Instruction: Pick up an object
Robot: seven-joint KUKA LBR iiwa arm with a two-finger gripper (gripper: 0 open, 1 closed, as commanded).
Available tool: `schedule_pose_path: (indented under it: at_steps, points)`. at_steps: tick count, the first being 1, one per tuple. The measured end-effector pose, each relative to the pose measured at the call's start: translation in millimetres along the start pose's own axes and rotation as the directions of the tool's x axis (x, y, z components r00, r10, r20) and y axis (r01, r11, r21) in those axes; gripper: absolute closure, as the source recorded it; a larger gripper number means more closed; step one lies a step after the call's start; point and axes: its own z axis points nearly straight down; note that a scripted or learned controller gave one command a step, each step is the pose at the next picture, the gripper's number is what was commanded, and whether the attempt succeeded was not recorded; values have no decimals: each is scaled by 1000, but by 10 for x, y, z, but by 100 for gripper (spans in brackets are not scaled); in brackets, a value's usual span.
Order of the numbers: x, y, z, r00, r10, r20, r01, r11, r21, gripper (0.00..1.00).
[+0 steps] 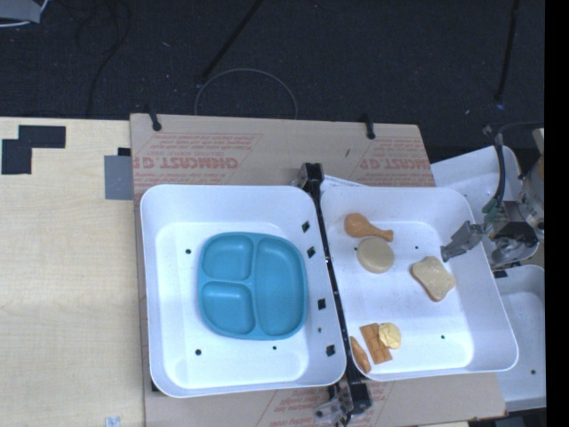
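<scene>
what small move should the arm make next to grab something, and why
Probably shift the pincer a little left and down, over the bread slice. It sits at the right bin's right edge, and the slice is the nearest item, lying apart from the round biscuit.

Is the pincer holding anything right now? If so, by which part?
Nothing held. The pincer sits at the right bin's right edge, apart from the bread slice; no item is between its tips.
</scene>
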Motion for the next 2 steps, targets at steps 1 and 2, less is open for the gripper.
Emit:
schedule_pose_path:
  at_steps: [1, 2]
  points:
    - [1, 20, -64, 1000, -2, 2, 3, 1000, -11, 0]
    - [-59, 78, 528, 1000, -3, 1, 3, 1000, -5, 0]
